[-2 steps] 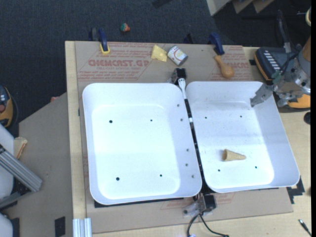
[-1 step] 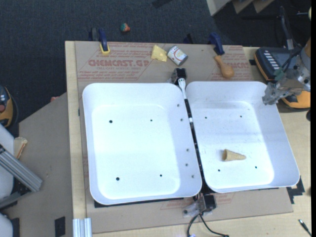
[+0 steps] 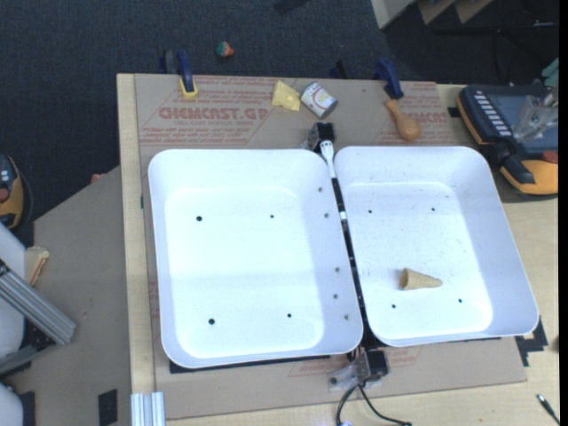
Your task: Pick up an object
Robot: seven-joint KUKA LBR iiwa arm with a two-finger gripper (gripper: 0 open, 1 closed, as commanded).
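A small tan cone-shaped object (image 3: pixel 418 280) lies on its side in the right white bin (image 3: pixel 497 238), toward the front middle of that bin's floor. The left white bin (image 3: pixel 177 238) sits beside it, their rims meeting along the centre.
On the cardboard behind the bins lie a yellow wedge (image 3: pixel 286 97), a small grey-white block (image 3: pixel 319 99) and an orange wooden-looking piece (image 3: pixel 404 122). Blue clamps (image 3: pixel 185 72) hold the board's back edge. A teach pendant (image 3: pixel 510 122) rests at the right.
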